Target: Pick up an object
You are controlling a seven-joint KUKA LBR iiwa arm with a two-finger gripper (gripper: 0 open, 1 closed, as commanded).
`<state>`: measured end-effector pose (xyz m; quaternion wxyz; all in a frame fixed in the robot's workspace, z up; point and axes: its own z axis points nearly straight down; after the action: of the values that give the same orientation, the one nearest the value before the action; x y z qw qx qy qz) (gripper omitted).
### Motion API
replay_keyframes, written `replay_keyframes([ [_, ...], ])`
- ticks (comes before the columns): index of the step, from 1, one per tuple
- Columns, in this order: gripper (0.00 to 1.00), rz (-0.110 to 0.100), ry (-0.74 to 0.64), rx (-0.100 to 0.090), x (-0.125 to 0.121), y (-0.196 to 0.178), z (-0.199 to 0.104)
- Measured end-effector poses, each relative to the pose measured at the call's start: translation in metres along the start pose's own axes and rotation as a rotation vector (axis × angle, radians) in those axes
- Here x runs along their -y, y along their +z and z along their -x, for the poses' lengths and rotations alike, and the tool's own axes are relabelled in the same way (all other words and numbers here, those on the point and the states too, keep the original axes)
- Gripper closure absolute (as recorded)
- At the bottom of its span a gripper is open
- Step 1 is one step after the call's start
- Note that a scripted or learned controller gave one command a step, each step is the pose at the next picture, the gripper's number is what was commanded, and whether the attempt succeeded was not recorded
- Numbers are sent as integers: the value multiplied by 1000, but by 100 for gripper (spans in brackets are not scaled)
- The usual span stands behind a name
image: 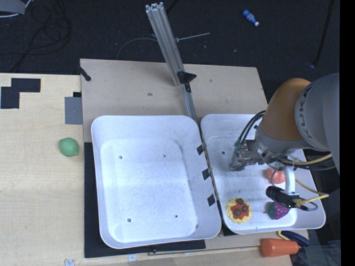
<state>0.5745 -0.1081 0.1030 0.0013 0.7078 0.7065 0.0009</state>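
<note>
We see a green ball point(69, 147) on the bench, left of the left bin point(105, 127). In the right bin point(222, 127) the gripper point(239, 163) hangs low over the floor; we cannot tell its finger state. Near it lie a yellow toy point(238, 210), a purple toy point(278, 210) and an orange-pink object point(275, 175).

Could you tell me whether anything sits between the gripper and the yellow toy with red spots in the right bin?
Nothing visible does. The gripper is over bare floor of the right bin, and the yellow toy lies nearer the front edge with only white floor between them. The orange piece and purple toy lie off to the side.
</note>
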Motion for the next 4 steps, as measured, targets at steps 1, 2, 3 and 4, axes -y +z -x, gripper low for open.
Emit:
replay_keyframes([
  [1, 100, 1, -2, 0, -3, -57, -9],
  [2, 100, 0, -1, 0, -7, -100, -11],
  [3, 100, 2, -1, 0, -9, -162, -14],
  [4, 100, -3, -5, -1, 10, -161, -62],
])
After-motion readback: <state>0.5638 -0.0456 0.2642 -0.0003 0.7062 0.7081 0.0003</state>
